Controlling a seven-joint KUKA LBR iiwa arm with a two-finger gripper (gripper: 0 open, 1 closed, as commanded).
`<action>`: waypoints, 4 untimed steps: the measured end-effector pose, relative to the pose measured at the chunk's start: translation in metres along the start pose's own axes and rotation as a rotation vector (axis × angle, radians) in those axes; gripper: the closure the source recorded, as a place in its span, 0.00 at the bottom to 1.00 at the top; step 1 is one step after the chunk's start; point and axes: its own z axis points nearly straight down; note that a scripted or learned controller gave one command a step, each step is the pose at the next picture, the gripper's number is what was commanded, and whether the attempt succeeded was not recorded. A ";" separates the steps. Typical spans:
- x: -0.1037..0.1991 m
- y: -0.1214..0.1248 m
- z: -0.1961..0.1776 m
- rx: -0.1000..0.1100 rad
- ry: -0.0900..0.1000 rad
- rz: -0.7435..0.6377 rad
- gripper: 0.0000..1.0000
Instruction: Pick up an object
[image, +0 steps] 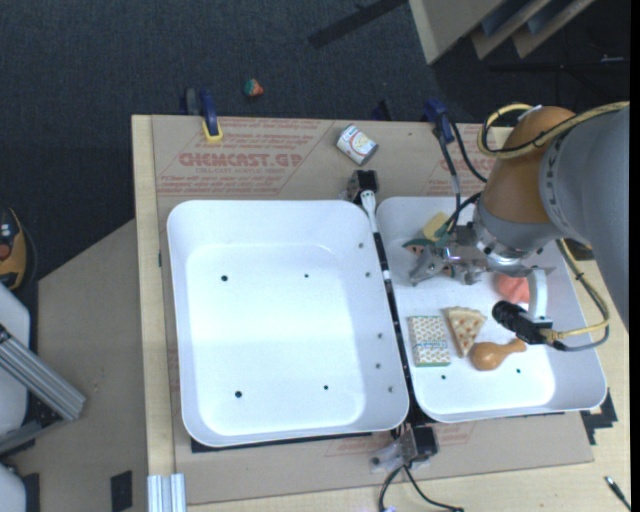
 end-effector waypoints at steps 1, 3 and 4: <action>0.007 0.041 -0.001 -0.010 -0.003 -0.003 0.00; 0.095 0.061 -0.279 -0.026 -0.003 -0.001 0.00; 0.182 0.058 -0.183 0.004 0.000 -0.008 0.00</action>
